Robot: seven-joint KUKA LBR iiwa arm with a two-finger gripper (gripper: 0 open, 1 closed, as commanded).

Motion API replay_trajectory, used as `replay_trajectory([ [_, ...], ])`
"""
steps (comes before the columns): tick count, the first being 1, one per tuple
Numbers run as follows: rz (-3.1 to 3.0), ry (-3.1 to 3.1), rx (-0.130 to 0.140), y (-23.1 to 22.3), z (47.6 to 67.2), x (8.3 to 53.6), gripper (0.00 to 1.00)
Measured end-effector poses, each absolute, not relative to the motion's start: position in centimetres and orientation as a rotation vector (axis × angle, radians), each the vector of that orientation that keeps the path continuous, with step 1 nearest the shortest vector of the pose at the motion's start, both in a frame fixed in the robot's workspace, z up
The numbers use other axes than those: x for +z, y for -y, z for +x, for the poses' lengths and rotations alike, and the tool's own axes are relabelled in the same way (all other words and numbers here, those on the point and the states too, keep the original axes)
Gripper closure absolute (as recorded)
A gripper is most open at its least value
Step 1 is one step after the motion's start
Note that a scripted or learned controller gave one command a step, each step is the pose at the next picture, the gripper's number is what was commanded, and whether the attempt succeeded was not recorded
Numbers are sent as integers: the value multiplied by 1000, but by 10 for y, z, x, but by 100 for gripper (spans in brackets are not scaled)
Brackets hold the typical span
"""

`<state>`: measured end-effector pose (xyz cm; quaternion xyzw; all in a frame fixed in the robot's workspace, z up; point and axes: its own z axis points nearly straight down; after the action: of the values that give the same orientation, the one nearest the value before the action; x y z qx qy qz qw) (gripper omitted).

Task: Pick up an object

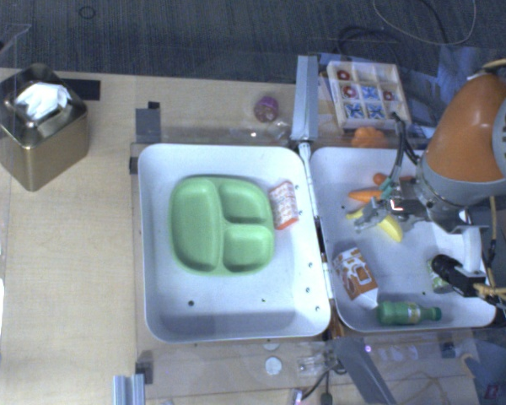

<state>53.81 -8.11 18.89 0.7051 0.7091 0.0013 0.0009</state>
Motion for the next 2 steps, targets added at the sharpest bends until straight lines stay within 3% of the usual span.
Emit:
replay_trajectory([
  [1,2367,-2060,8,143,577,94,0],
  [2,2361,-2060,16,142,580,106,100],
])
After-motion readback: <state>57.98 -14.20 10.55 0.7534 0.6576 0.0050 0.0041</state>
